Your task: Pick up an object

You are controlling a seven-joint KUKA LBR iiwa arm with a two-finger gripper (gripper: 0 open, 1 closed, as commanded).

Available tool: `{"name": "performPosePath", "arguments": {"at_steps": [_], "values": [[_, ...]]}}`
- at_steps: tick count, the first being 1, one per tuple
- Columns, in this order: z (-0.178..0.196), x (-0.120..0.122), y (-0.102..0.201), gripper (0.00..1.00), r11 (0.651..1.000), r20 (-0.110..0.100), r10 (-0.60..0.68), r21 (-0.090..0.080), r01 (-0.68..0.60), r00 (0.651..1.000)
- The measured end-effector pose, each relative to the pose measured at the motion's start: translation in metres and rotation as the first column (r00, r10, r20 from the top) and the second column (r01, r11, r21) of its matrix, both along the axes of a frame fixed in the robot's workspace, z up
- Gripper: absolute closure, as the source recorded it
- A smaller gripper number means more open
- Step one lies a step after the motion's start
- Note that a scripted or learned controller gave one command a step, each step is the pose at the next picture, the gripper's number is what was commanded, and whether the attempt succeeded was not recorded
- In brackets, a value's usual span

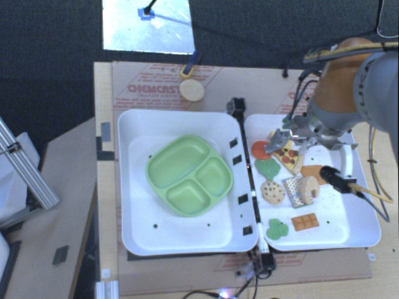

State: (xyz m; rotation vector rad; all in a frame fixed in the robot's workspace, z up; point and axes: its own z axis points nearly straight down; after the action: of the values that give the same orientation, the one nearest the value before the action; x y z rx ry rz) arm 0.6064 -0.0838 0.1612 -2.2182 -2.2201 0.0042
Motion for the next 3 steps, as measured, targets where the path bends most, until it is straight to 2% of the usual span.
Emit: {"name": "performPosePath", "arguments": {"at_steps": [1,2,3], "values": [[-0.063,0.0,0.002,0.0,1.0,0.0,0.0,0.0,0.0,1.0],[-0.071,0.004,0.0,0.0,1.0,0.013,-0.001,-0.004,0.001,1.0],[-0.058,0.007,-0.002,1.0,1.0,0.027,-0.002,-0.01,0.002,1.0]]}}
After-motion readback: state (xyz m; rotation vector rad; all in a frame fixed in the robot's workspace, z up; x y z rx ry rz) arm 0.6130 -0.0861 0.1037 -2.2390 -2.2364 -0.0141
